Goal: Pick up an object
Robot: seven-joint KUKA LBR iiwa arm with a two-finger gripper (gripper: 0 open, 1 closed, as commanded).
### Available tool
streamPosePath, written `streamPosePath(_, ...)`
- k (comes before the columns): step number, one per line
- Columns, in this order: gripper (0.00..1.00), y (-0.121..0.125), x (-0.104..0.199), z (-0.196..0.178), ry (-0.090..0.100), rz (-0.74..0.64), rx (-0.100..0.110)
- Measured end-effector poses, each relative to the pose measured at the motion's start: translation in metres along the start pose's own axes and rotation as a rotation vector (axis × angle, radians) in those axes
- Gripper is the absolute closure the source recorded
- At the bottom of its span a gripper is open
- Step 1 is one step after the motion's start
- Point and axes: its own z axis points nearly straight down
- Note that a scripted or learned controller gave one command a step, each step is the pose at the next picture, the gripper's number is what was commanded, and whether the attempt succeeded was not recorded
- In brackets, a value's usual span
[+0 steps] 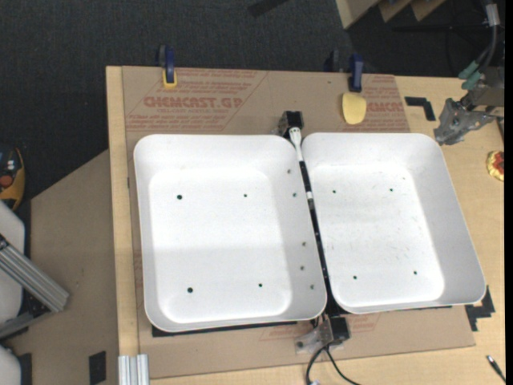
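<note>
At the upper right of the frame, the gripper (457, 123) hangs over the brown board (200, 103), just outside the far right corner of the right bin (449, 167). Whether it is wide or narrow cannot be told, as it is small and blurred at this angle. Nothing is seen held in it.

The closest candidate for picking is a small yellow piece (353, 108). It lies on the board just above the right bin's top edge, below a blue clamp (355, 72). A red and yellow item (498, 164) sits at the right edge of the frame, cut off and unidentifiable. The left bin (144, 183) lies well apart from the gripper.

Step in hand, as judged: the approach, with no grasp made. The next move calls for selecting a target, positioning above it, then descending
</note>
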Motion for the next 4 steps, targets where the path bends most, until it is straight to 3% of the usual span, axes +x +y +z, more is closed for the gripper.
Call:
streamPosePath(1, 1.0, 0.047, 0.065, 0.111, 0.004, -0.004, 0.009)
streamPosePath(2, 1.0, 0.046, 0.059, 0.052, 0.001, 0.001, -0.001)
streamPosePath(3, 1.0, 0.109, 0.091, 0.106, 0.002, -0.002, 0.003)
streamPosePath(4, 1.0, 0.103, 0.094, 0.069, 0.002, 0.001, 0.0)
